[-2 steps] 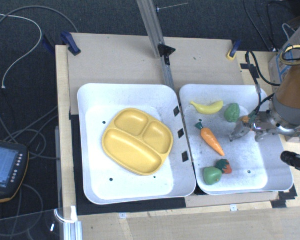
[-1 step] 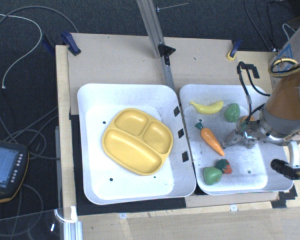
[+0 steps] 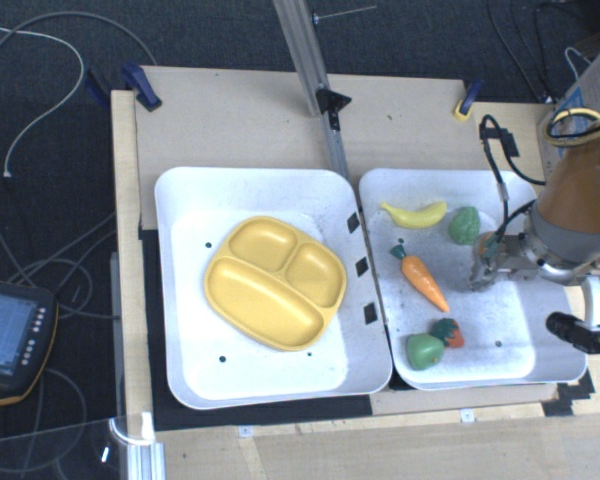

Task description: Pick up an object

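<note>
Nearest the camera in the right bin (image 3: 540, 363) lie a green toy pepper (image 3: 424, 350) and, just beside it to the right, a small green and red piece (image 3: 447, 332); whether the two touch cannot be told. Farther in, toward the bin's left side, an orange toy carrot (image 3: 421, 279) lies at a slant, its green top pointing to the far left. The arm (image 3: 578, 203), grey with an orange section, reaches in from the right over this bin. Its jaws (image 3: 482, 266) hang low over the bin floor to the right of the carrot and near the green vegetable; their state cannot be told, as the tips are small and blurred. No object is seen between them.

At the far end of the right bin a yellow toy banana (image 3: 414, 214) lies crosswise, and a round green vegetable (image 3: 464, 225) sits just beside its right end.

The left bin (image 3: 180, 268) holds a yellow divided plate (image 3: 274, 281) with three compartments, set near the bin's middle.

Both bins rest side by side on the counter (image 3: 230, 118). A metal post (image 3: 300, 28) rises from the far edge, between the bins. On the floor at the left lies a handheld control pendant (image 3: 10, 338), with loose cables (image 3: 40, 58) beyond it.
</note>
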